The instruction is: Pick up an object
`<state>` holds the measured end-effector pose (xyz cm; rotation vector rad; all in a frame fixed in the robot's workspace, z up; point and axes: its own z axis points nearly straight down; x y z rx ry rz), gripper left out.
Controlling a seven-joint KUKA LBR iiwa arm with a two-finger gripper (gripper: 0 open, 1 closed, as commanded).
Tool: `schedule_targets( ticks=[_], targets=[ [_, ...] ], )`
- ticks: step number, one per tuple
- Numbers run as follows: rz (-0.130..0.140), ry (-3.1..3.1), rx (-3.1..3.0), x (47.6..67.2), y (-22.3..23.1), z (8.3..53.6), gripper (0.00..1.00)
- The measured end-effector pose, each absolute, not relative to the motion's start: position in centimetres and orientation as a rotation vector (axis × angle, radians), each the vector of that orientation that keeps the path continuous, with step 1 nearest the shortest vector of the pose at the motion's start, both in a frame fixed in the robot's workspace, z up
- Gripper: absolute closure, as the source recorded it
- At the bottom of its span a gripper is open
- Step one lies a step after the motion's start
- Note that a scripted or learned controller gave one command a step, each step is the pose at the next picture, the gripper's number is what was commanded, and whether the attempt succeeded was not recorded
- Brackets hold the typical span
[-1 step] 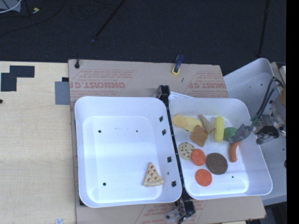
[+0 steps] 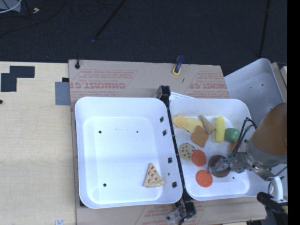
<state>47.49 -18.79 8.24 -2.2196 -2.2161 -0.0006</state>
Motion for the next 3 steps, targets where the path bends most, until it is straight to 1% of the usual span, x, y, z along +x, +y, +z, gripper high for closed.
schedule_targets(
  ticks=[1, 2, 3],
  targets=[
    [-0.007, -2.215, -2.232, 47.8, -19.1, 10.1, 1.00],
    [-0.003, -2.227, -2.221, 57.2, -15.1, 18.6, 1.00],
    [0.001, -2.218, -2.221, 48.7, -12.1, 8.5, 1.00]
  ],
)
